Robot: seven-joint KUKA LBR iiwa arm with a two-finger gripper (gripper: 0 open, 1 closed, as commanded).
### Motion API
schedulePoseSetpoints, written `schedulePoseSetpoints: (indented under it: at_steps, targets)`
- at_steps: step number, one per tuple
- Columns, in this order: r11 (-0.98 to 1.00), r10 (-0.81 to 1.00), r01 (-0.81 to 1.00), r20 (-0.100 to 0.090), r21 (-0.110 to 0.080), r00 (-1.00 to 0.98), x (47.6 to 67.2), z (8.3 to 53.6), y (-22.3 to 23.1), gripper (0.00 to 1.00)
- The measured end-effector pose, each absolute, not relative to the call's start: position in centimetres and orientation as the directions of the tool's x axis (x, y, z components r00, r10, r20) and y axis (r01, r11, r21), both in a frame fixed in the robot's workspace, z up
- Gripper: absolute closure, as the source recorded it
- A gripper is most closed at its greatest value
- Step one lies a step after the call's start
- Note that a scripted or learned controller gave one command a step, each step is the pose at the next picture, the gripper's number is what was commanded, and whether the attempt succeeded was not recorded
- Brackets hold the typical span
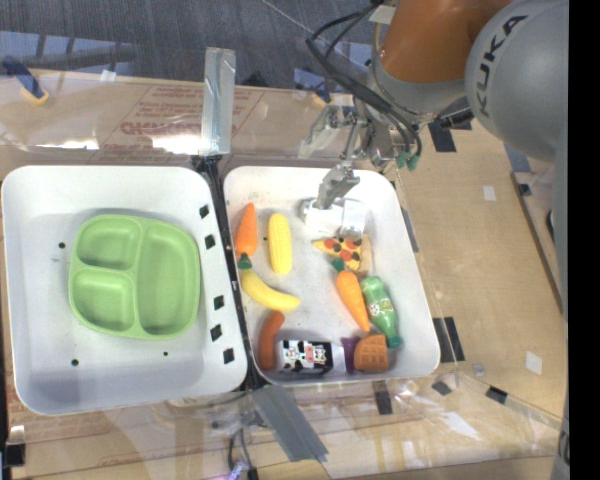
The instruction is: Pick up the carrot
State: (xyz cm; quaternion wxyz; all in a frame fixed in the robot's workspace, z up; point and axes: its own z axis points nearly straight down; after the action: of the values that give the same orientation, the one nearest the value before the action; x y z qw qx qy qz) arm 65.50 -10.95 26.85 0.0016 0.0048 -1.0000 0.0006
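Inside right bin [412, 268]: two carrots [246, 230] [352, 299], banana [268, 292], corn [279, 243].

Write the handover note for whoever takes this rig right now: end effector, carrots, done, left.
End effector: low over the far part of the right bin, near the pizza slice; nothing seen between its fingers.
Carrots: two in the right bin. One lies along the left wall beside the corn cob; the other lies right of centre against the green bottle.
Done: no carrot lifted.
Left: the whole pick. The right-hand carrot looks nearer to the end effector.
Left bin holds the green divided plate.
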Motion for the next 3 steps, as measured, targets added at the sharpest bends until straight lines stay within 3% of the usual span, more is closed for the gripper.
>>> schedulePoseSetpoints:
  at_steps: [1, 2, 3]
  targets:
    - [0.968, -0.251, -0.251, 0.01, 0.005, -0.968, 61.3, 12.4, -12.1, 0.0]
    - [0.929, -0.37, -0.37, 0.0, -0.001, -0.929, 58.8, 9.2, -19.8, 0.0]
    - [0.883, -0.468, -0.468, 0.002, 0.004, -0.883, 53.3, 9.0, -20.2, 0.0]
